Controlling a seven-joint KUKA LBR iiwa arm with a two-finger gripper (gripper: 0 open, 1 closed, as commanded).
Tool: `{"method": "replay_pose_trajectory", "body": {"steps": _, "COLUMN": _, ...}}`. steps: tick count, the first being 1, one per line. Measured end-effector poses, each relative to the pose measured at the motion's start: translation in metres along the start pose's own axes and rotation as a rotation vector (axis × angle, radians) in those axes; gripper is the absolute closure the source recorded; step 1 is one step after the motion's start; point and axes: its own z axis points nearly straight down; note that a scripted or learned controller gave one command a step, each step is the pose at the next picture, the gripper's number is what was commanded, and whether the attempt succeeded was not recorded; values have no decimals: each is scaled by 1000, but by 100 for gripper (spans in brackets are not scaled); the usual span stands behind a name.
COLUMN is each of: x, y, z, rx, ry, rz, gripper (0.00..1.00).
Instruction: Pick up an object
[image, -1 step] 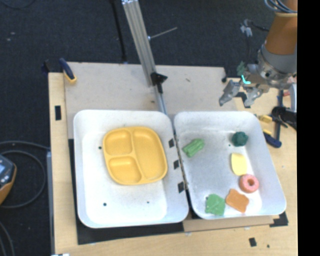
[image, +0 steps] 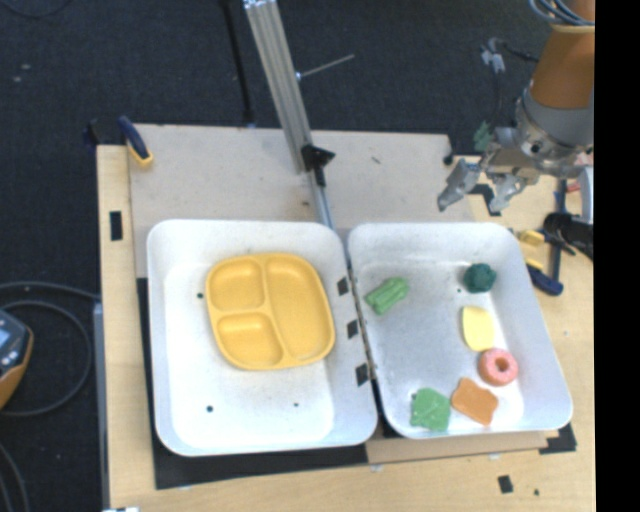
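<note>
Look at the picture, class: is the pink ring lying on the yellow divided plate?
No, the pink ring lies in the right bin, while the yellow divided plate sits in the left bin.

You see the gripper (image: 478, 190) open above the right bin's (image: 430, 250) far rim; inside lie a green block (image: 386, 295), dark ball (image: 480, 277), donut (image: 497, 367). A yellow tray (image: 269, 309) fills the left bin (image: 180, 400).

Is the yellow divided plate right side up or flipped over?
Right side up: the plate in the left bin shows three sunken compartments facing the camera.
</note>
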Motion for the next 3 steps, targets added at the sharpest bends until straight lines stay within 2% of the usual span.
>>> {"method": "replay_pose_trajectory", "body": {"steps": 1, "x": 9, "y": 0, "z": 51, "rx": 6, "ry": -1, "rz": -1, "gripper": 0}}
{"method": "replay_pose_trajectory", "body": {"steps": 3, "x": 5, "y": -2, "z": 135, "rx": 4, "ry": -2, "rz": 1, "gripper": 0}}
